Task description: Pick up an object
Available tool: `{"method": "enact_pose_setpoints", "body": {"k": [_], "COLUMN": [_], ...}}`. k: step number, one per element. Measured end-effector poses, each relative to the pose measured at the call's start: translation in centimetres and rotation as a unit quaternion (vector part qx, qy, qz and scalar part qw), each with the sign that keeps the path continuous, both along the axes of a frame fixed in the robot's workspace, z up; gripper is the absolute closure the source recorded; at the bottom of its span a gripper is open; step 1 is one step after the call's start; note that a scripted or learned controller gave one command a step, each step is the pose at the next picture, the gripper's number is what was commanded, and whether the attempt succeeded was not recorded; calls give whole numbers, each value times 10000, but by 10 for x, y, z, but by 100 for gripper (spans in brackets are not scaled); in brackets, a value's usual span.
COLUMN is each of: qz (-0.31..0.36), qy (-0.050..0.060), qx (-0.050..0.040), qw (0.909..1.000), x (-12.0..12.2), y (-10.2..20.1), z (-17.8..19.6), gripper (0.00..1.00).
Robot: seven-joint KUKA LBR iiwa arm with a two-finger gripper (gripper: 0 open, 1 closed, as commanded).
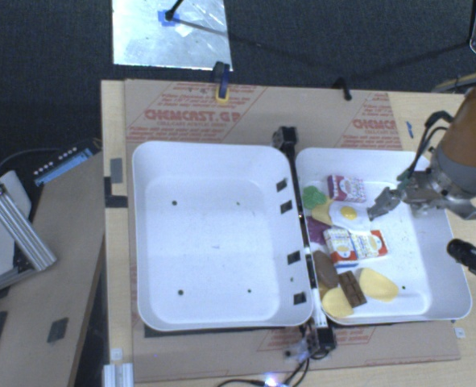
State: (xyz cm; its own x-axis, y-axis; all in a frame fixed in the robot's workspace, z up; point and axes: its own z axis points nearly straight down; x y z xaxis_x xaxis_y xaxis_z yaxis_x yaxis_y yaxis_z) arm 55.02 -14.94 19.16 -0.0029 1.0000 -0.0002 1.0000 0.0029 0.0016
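Two shallow white bins sit side by side on a bench covered with brown cardboard (246,107). The left bin (153,168) has only its bare white floor showing, while the right bin (443,297) holds a cluster of small toy food items gathered along its left side.

The arm (471,135) reaches in from the right, grey with an orange section above the wrist. Its gripper (380,205) hangs over the middle of the right bin, pointing left toward the pile — whether it is wide or narrow cannot be told from this angle, and nothing is seen held in it.

Just left of the gripper tip lies a white fried egg (349,214) with a yellow yolk. Beyond it, at the far side of the pile, sits a small pink-and-white carton (346,188), with a green piece (312,195) to its left. Nearer, a white-and-red packet (357,244) lies flat. At the near end — a brown chocolate bar (351,289) rests between two yellow pieces, one of them a yellow chip (380,284) to its right.
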Motion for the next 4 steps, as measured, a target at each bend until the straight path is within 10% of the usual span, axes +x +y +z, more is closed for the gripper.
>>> {"method": "enact_pose_setpoints", "body": {"k": [1, 2, 4], "qz": [30, -4, 39], "qy": [-47, -74, -63], "qx": [-23, -35, 5], "qw": [10000, 10000, 10000], "x": [-2, 1, 122], "y": [60, 55, 144], "z": [-105, -88, 67], "gripper": [0, 100, 100]}}
